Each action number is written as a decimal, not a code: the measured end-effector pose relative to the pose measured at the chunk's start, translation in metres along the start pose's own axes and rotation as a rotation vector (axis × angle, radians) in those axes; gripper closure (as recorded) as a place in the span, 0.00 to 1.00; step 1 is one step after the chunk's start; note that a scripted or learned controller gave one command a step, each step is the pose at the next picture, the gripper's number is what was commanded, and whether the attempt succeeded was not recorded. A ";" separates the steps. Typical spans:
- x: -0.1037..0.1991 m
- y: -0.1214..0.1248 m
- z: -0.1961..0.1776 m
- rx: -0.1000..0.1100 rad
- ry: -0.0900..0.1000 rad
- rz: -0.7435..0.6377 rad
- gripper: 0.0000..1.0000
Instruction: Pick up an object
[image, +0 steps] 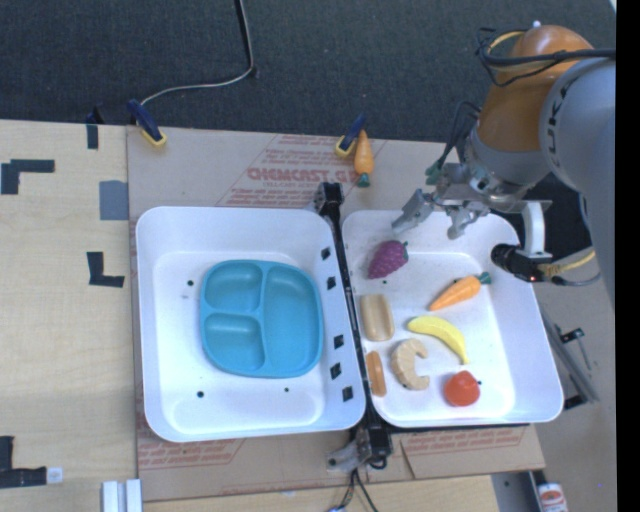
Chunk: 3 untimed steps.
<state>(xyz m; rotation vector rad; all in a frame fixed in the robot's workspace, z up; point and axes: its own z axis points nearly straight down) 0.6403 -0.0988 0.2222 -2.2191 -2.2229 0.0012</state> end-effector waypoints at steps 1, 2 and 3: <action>-0.004 0.027 0.103 0.004 0.000 0.000 0.00; 0.001 0.028 0.137 -0.001 -0.002 0.001 0.00; 0.002 0.029 0.127 -0.002 -0.002 -0.001 1.00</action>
